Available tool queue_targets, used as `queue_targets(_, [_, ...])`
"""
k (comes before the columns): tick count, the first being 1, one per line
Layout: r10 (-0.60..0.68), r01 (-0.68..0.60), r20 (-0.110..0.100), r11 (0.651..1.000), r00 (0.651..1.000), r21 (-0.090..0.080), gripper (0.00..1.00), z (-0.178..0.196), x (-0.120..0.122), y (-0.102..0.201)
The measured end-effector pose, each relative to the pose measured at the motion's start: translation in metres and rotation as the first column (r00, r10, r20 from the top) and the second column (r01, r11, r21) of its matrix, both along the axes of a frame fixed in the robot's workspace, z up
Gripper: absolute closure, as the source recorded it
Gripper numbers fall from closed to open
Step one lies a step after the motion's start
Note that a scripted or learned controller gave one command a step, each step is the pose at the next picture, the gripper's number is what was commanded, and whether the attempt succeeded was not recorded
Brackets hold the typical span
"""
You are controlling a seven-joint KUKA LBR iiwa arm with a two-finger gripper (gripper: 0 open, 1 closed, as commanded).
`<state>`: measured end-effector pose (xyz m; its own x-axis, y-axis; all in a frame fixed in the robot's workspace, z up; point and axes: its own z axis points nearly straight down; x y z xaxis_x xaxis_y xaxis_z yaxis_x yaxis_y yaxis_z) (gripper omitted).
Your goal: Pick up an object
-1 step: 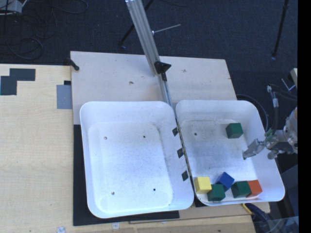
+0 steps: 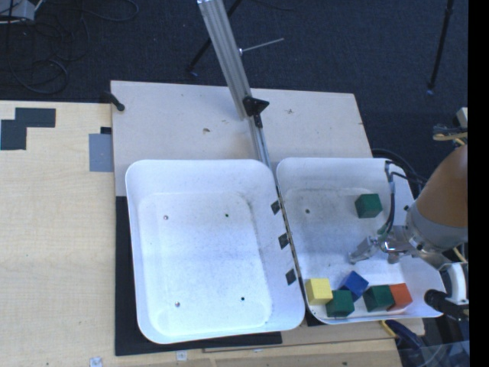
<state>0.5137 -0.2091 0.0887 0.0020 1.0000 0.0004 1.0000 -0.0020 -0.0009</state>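
Bench stock as I read it from my station. Right bin (image 2: 336, 170): one dark green cube (image 2: 368, 205) alone toward the far side; at the near edge a cluster of yellow cube (image 2: 319, 290), blue cube (image 2: 355, 283), two green cubes (image 2: 341, 303) (image 2: 378, 297) and an orange cube (image 2: 400, 295). Gripper (image 2: 365, 252): above the right bin's floor, between the lone cube and the cluster, nothing between its fingers; whether spread or closed I cannot tell. Left bin (image 2: 153, 176): alongside, touching the right.

Dark carpet (image 2: 344, 37), pale wooden bench (image 2: 53, 243)
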Motion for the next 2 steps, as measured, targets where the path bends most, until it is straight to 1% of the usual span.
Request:
queue_targets(1, [0.006, -0.006, 0.003, 1.0, 1.0, 0.0, 0.0, 0.003, 0.048, 0.0])
queue_targets(2, [0.007, -0.007, 0.003, 1.0, 1.0, 0.001, 0.0, 0.002, 0.119, 0.021])
